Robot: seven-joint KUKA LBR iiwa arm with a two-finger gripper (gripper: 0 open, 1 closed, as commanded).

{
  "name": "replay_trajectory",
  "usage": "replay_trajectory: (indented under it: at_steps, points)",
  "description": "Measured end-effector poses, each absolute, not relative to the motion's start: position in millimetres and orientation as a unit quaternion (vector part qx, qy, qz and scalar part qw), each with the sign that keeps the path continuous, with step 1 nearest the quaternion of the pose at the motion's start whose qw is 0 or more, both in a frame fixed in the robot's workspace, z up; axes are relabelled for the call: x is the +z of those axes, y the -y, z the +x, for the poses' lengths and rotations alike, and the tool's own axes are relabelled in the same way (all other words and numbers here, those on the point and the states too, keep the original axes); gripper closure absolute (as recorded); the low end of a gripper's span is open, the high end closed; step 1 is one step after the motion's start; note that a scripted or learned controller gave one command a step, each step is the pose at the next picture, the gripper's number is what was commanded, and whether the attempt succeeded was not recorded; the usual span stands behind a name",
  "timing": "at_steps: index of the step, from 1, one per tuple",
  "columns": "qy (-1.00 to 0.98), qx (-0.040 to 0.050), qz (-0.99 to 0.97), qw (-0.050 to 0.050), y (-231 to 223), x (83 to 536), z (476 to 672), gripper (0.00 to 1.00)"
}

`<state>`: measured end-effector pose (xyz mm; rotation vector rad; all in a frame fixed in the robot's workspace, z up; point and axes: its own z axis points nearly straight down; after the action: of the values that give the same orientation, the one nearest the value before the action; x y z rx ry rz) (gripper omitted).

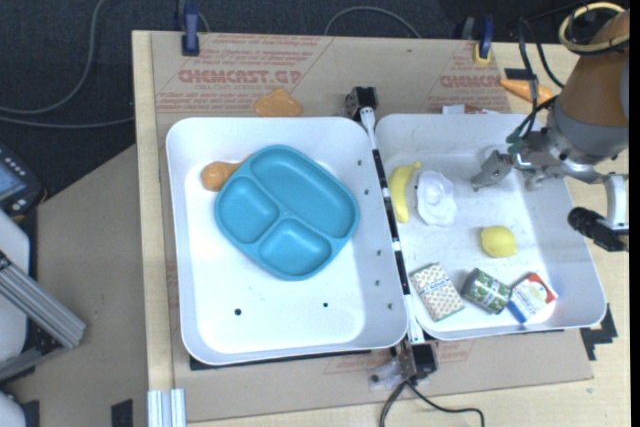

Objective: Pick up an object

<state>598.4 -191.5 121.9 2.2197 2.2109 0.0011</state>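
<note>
The pincer hovers low over the right bin, holding nothing, its opening hard to tell; reaching seems underway, next dropping onto the white crumpled object

Single fixed camera above the bench, slanted downward, both white bins in frame

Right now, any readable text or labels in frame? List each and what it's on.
"CHEMCAST G.P": red print on the brown board under the bins, upper left.
"CHEMCAS": same print, cut off, on the board upper right.
Small packets in the right bin: printing too small to read.
</note>
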Motion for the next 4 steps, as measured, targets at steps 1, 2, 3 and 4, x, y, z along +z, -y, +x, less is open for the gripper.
replay_trajectory:
  at_steps: [1,2,3,4]
  points:
    - [-0.707,-0.0015,0.708,-0.004,165.5,82.2,553.2,0.00]
    - [-0.707,0.0003,0.707,0.001,166.7,95.0,556.5,1.00]
    - [-0.707,0.0001,0.708,0.000,166.6,94.4,556.2,0.00]
    - [-0.706,-0.0010,0.709,-0.001,214.0,84.3,527.6,0.00]
